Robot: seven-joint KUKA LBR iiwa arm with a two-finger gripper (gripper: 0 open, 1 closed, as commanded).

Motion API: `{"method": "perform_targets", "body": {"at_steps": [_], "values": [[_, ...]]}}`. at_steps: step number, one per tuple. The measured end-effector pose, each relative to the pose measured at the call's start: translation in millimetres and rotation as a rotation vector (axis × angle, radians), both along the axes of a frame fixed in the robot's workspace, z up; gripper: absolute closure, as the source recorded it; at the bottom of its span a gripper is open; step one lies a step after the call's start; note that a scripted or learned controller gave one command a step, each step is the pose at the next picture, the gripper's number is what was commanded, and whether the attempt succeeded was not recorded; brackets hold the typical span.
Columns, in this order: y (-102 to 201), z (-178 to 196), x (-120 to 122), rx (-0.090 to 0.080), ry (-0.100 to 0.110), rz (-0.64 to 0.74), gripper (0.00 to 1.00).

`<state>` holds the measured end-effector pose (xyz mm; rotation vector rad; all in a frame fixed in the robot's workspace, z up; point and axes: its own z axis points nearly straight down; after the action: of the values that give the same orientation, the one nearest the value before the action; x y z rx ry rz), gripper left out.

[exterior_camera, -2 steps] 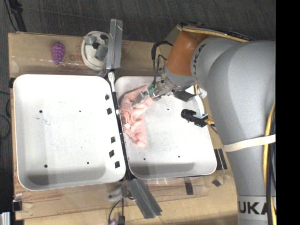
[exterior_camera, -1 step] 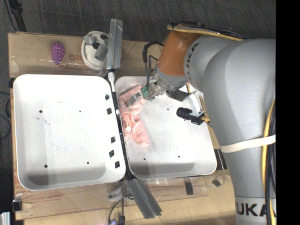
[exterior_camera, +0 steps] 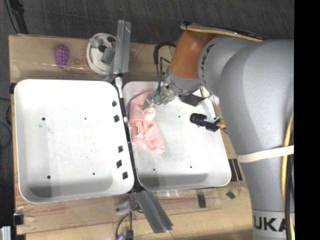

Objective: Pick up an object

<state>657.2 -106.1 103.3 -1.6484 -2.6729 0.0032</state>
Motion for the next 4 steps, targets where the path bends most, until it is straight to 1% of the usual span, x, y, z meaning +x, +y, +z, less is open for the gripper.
{"method": "perform_targets", "body": {"at_steps": [1, 2, 3, 4], "values": [[0, 0, 0, -0.001, 0.000, 0.000, 0.00], [3, -11, -55, 0.000, -0.001, -0.019, 0.00], [3, -11, -55, 0.000, -0.001, -0.019, 0.00], [3, -1, -55, 0.000, 0.000, -0.015, 1.00]]}}
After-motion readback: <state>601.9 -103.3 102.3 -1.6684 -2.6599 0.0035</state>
